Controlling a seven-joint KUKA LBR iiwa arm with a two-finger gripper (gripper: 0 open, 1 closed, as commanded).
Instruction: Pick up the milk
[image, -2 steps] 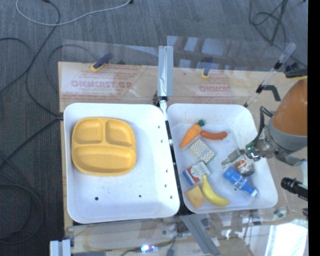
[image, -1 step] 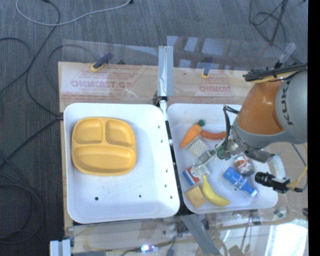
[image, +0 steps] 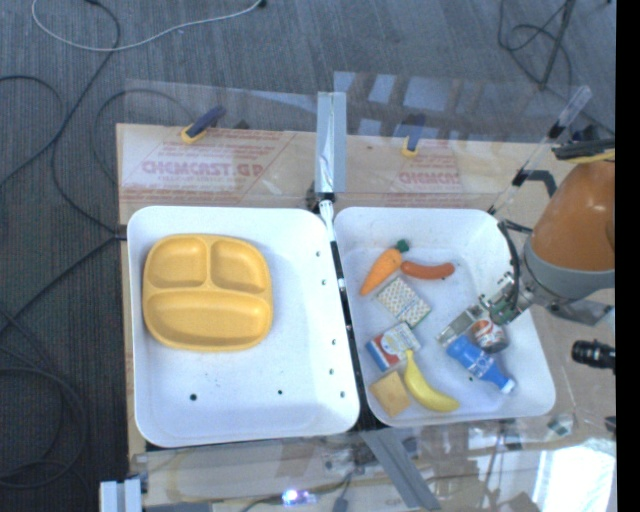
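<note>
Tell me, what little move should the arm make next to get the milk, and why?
Probably slide toward the view's left, to above the milk carton. The gripper sits by the blue bottle on the right side of the right bin, while the carton lies nearer the bin's middle, just above the banana. It likely needs to line up over the carton first.

My bench (image: 140, 165) is pale board with faint reversed red lettering, and on it sit two white bins side by side — the left bin (image: 240, 400) and the right bin (image: 455, 225), rims touching. Two small yellow-and-blue clamps (image: 203, 123) lie near its far edge.
</note>
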